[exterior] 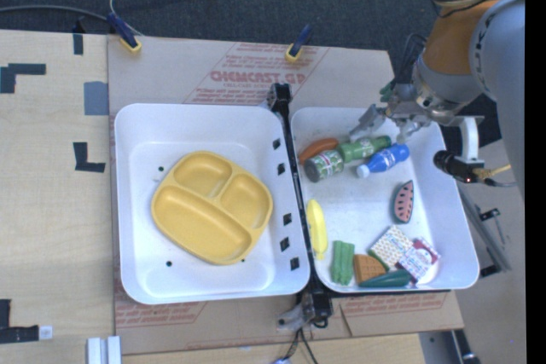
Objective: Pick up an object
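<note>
Arm (pixel 499 38): smooth grey rounded casing
Band (pixel 461 30): orange, above the wrist
Gripper (pixel 388 122): silvery metal, two thin fingers

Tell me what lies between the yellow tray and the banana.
In the camera view, between the yellow tray and the banana run the bins' adjoining rims carrying black clips; otherwise bare white floor.

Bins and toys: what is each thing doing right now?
Yellow tray: flat in left bin.
Green bottle: lying down, right bin.
Blue bottle: lying down beside it.
Watermelon slice: lying flat.
Banana: by the divider.
Hand: above the bottles.
</note>
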`<act>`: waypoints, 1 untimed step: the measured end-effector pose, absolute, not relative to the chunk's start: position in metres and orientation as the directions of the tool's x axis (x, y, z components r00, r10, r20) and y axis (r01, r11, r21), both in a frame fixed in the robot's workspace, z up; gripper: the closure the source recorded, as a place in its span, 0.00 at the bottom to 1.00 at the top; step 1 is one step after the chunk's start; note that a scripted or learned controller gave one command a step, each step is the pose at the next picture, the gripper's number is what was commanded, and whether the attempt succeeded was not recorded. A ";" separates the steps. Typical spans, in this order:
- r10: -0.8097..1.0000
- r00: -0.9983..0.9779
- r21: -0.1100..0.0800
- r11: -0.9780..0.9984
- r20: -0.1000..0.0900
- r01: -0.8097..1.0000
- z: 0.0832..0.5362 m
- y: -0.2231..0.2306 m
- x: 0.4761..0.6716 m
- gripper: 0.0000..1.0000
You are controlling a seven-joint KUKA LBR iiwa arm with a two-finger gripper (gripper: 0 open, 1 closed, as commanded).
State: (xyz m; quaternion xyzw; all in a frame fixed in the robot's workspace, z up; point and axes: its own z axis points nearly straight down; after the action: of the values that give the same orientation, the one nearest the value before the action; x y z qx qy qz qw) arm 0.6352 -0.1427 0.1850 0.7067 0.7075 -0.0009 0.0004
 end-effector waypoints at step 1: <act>1.000 -0.002 0.002 0.002 -0.002 1.000 0.086 -0.145 0.640 0.00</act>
State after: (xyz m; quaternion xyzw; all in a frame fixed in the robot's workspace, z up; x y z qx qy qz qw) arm 0.6402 -0.1453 0.0857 0.7063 0.7079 0.0001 0.0015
